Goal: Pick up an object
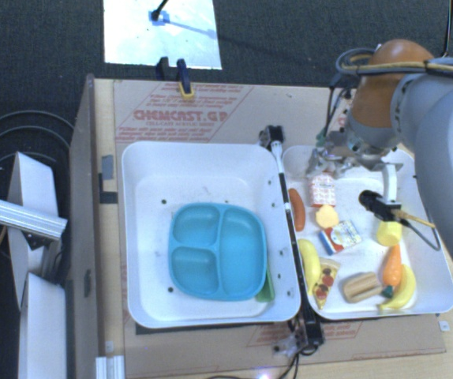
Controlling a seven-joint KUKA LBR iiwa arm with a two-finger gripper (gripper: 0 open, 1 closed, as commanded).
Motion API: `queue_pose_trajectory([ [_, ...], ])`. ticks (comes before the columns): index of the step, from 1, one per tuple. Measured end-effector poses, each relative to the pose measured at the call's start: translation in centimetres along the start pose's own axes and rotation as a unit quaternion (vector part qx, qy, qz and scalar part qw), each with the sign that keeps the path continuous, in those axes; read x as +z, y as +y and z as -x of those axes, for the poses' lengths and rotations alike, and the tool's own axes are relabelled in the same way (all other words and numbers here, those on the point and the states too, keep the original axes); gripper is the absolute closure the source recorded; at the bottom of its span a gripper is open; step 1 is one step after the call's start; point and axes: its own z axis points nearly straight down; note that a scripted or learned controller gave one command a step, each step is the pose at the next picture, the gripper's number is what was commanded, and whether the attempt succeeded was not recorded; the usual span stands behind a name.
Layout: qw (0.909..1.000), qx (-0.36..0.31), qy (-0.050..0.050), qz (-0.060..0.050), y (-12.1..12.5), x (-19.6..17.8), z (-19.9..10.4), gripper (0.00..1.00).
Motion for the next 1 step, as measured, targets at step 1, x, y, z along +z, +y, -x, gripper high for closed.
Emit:
queue_pose_trajectory([
  [1,1.0,0.0,0.002,-0.004,-8.62,-8.38,-5.55,1.0],
])
